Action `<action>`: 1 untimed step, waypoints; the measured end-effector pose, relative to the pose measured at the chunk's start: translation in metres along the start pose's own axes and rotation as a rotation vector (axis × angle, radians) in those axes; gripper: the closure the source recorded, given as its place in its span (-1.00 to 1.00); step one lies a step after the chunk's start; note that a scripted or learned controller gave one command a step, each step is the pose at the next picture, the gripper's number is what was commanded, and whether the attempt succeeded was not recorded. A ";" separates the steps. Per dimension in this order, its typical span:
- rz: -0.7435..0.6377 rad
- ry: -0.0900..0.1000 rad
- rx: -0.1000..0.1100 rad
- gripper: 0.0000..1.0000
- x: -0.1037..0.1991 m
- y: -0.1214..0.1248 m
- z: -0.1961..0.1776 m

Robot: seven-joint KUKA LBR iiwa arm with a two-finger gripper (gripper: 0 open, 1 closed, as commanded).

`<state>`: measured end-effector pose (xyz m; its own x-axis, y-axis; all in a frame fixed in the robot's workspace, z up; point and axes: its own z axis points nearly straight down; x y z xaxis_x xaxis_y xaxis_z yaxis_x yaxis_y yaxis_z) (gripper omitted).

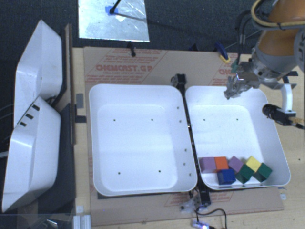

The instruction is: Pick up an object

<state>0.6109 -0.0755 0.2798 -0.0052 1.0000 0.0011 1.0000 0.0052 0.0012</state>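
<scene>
Seven blocks (234, 169) crowd the right bin's (274, 132) near edge; tool (232, 91) hovers above, grip state unclear

Grey arm (279, 56) with rounded orange band, yellow-edged ring, dark cables alongside, small grey metal gripper (233, 88)
</scene>
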 end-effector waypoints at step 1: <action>0.000 0.000 0.000 1.00 0.050 0.018 0.001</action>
<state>0.6286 -0.0257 0.2785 -0.0047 1.0000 0.0012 1.0000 0.0047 0.0011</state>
